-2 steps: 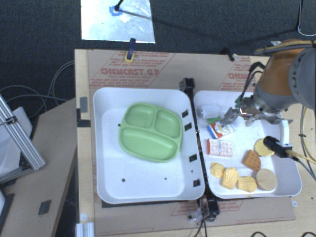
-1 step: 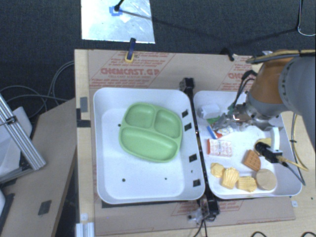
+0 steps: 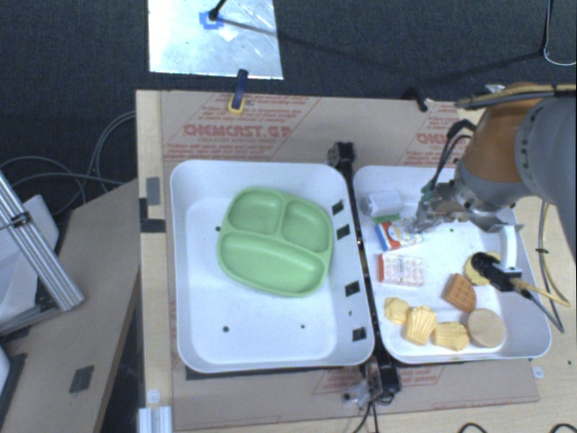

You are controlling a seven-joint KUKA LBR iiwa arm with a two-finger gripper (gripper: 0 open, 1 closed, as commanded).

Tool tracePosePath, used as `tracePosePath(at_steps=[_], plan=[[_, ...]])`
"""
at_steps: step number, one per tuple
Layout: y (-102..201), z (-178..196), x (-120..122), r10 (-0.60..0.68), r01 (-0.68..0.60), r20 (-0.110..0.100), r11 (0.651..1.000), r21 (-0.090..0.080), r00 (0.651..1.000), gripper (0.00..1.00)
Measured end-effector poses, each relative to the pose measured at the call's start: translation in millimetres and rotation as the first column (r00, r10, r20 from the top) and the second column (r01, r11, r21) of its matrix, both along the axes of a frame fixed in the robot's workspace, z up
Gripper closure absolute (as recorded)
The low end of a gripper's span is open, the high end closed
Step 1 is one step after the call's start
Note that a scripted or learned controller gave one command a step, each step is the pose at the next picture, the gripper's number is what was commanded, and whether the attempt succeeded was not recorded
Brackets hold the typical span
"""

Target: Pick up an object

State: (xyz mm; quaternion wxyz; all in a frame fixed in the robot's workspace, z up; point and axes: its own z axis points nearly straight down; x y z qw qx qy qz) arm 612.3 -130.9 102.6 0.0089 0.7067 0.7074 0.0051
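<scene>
Two white bins (image 3: 194, 269), one green tray (image 3: 275, 242), three yellow pieces (image 3: 419, 323); fingers (image 3: 416, 224) state unclear.

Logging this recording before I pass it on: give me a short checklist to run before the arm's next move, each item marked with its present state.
1. Gripper is over the right bin: ok.
2. An object lies directly under it, the red and white packet: ok.
3. Something is held between the fingers: cannot tell.
4. Neighbours stand apart from the gripper, the waffle piece and yellow chips: ok.
5. Left bin holds the green divided plate, away from the arm: ok.
</scene>
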Motion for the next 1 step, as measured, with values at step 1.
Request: tracePosePath(at_steps=[1], plan=[[9.5,54.7,-2.8,0.004,-0.004,-0.014,1.000,0.005,1.000,1.00]])
